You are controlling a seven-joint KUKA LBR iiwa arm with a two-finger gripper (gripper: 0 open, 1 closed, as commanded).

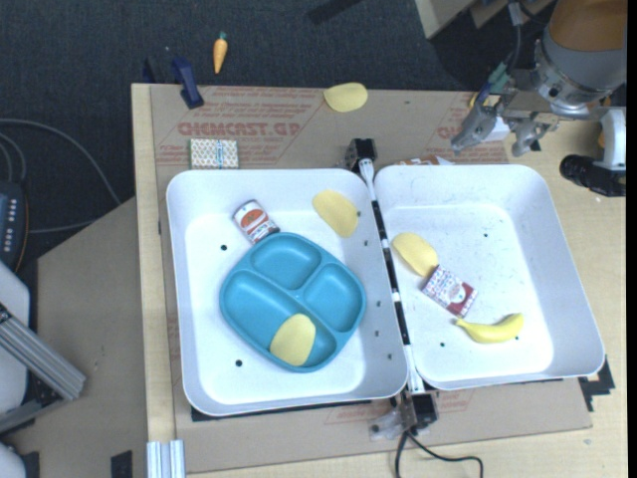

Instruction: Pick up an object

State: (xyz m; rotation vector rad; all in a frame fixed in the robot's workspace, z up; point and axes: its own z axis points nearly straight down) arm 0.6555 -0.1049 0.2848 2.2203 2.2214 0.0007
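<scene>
while the gripper [501,130] hangs beyond the far rim of the right bin [557,217], its fingers stand apart with nothing between them. inside that bin lie a banana [491,329] (near the front wall), a small packet [448,290] just behind it, and a yellow piece [414,253].

Glossy blue plastic tray [289,297], smooth white plastic bins [189,267], matt cardboard bench [279,118].
</scene>
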